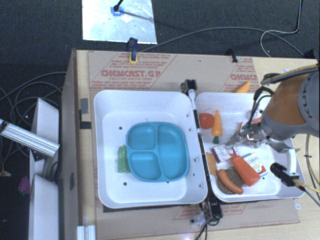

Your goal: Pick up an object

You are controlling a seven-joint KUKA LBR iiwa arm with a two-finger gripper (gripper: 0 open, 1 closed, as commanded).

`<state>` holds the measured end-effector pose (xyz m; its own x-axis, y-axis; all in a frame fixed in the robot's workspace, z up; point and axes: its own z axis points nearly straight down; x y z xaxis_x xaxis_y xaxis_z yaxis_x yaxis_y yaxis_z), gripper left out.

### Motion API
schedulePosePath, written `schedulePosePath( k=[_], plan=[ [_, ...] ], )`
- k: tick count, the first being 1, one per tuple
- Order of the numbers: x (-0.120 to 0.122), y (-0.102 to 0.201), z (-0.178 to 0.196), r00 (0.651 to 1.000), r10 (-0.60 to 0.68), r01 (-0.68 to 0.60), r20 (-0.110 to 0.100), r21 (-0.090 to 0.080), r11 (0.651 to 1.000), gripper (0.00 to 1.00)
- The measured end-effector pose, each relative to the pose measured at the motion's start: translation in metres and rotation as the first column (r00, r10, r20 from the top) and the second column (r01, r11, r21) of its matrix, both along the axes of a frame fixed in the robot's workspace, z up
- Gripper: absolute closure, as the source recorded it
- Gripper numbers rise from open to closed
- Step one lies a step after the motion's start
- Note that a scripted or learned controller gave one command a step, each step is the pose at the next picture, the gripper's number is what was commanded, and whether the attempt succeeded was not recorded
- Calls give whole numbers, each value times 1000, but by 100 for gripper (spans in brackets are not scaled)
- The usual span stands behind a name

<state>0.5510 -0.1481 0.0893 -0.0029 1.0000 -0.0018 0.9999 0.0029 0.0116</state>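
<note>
Camera view placed our claw (239, 136) low in the right bin (285, 191), its grip unreadable, just above the orange bottle (245, 169); we judged a straight, centred descent best.

My arm (292, 101) reaches in from the right, grey with its orange band bent over above the wrist. My gripper (239, 136) hangs low, pointing left.

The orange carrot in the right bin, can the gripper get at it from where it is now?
Probably yes. The carrot lies uncovered beside the red tomato, and the gripper hangs over the same bin with bare floor between them.
</note>
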Motion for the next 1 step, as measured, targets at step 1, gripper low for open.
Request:
schedulePosePath(
  k=[1],
  plan=[
    [55, 10, -4, 1000, 0, 0, -8, 1, 1000, 0]
  ],
)
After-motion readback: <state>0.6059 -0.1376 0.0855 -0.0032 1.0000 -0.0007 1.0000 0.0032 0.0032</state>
